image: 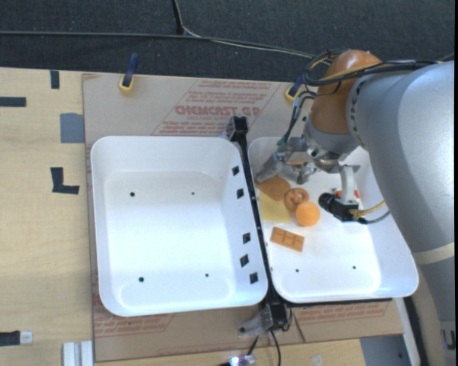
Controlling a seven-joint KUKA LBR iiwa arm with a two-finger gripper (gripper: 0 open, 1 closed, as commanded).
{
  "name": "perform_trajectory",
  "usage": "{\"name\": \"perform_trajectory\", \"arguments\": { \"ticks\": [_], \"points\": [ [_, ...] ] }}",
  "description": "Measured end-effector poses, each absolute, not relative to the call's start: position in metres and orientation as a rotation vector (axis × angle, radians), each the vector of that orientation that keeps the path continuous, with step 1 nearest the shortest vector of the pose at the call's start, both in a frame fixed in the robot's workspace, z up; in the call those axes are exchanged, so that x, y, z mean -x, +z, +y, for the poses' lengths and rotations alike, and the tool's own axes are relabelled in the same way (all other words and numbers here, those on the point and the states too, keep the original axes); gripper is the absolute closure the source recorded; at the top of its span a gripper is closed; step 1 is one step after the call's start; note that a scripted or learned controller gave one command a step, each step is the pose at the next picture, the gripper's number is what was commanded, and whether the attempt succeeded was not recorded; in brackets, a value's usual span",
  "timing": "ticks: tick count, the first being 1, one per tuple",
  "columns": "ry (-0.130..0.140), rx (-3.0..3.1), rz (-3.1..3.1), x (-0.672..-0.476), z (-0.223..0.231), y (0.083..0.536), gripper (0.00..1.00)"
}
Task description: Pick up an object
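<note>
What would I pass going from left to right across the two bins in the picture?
left white bin → brown slice → orange ball

Light falls bright and even from above, with no hard beam. The left bin (pixel 168 227) glows white with a faint blue cast, its floor close to washed out, and soft grey shading lies along its inner walls. Right of that bin my arm (pixel 412 143) looms large and soft, brighter along its upper edge. My tool (pixel 290 165) there is slightly blurred, in mild shadow. The ball (pixel 308 214) casts hardly any shadow. Beyond the bin the dark floor (pixel 76 6) is dim and grainy. Detail is coarse throughout.
</note>
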State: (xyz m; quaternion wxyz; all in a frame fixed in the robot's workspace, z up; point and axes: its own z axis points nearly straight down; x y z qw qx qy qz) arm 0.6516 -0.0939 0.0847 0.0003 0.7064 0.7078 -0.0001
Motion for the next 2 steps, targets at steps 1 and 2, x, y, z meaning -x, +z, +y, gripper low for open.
{"name": "perform_trajectory", "arguments": {
  "ticks": [1, 2],
  "points": [
    [-0.001, -2.219, 2.221, -0.6244, -0.1048, 0.0856, 0.0],
    [-0.001, -2.217, 2.223, -0.6254, -0.1043, 0.0955, 1.0]
  ]
}}
